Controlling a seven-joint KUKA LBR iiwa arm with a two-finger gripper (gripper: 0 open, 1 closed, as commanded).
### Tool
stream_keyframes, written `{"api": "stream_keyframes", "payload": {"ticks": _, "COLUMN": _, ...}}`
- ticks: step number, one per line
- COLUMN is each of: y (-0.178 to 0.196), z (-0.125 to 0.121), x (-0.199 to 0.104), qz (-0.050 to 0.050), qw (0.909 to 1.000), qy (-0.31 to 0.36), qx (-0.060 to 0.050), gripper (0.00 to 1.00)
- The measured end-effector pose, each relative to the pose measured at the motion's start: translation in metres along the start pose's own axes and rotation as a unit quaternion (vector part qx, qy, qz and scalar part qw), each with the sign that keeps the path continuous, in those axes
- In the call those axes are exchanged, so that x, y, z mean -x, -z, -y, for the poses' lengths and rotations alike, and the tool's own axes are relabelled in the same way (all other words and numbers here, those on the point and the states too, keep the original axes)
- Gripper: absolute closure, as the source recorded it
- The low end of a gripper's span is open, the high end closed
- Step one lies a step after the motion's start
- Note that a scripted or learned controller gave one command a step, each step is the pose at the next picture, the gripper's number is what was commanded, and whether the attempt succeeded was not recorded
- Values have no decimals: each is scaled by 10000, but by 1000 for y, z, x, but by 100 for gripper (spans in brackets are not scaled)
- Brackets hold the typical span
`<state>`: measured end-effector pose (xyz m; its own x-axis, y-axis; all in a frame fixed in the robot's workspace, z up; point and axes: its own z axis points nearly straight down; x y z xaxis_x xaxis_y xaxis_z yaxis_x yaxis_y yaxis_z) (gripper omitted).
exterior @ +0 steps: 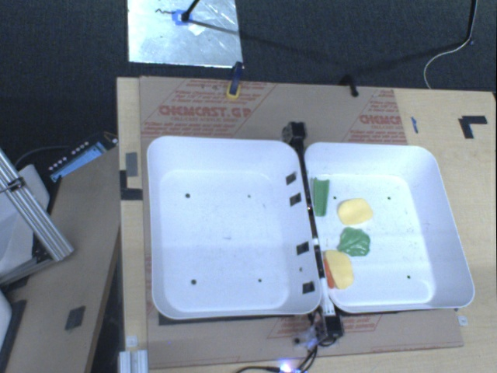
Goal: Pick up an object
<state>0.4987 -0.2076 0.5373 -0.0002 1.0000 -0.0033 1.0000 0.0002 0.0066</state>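
Observation:
Several small objects lie in the right bin (435,208), near its left wall. A flat green strip (320,196) lies along the divider. A yellow oval piece (354,211) sits just right of it. Below that rests a green leafy lump (354,243). An orange and yellow piece (337,270) lies against the left wall, lowest of the group.
The left bin (225,224) stands beside the right one, joined along a black clipped divider (307,224). Both rest on a cardboard sheet (210,107). A metal plate (183,20) lies on the floor beyond. A metal frame (31,216) stands at the left edge.

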Motion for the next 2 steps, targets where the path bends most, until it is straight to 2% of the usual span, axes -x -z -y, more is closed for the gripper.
{"api": "stream_keyframes", "payload": {"ticks": 1, "y": -2, "z": 12, "x": -1, "qz": -12, "qw": 10000, "qy": 4, "qx": -16, "gripper": 100}}
{"api": "stream_keyframes", "payload": {"ticks": 2, "y": -91, "z": 12, "x": -96, "qz": -35, "qw": 10000, "qy": 66, "qx": -61, "gripper": 100}}
